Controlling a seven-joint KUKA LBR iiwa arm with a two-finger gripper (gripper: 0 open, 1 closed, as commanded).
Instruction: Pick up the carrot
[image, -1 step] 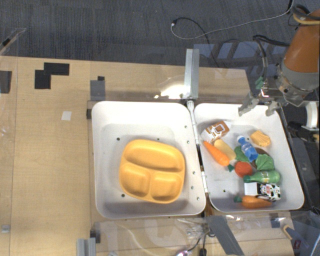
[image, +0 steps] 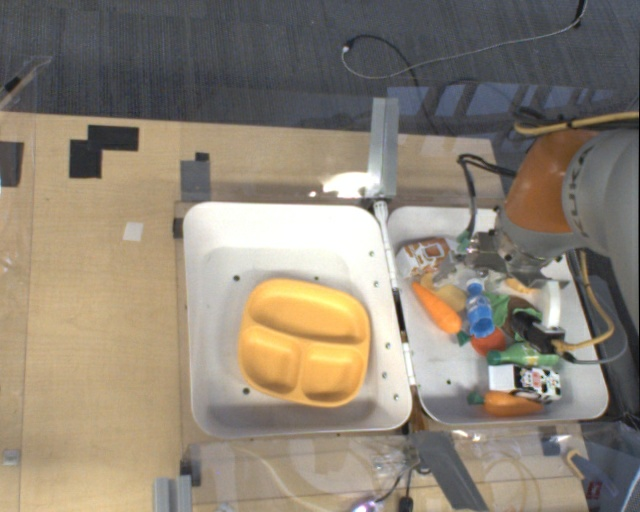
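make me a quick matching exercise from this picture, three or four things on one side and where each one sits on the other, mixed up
Things:
1. yellow tray
2. carrot
3. cow-print box
4. blue cup

Places:
A. near the front right corner of the right bin
B. in the middle of the left bin
C. just right of the carrot, mid right bin
D. by the left wall of the right bin, lying at a slant

Pairs: 1-B, 2-D, 3-A, 4-C
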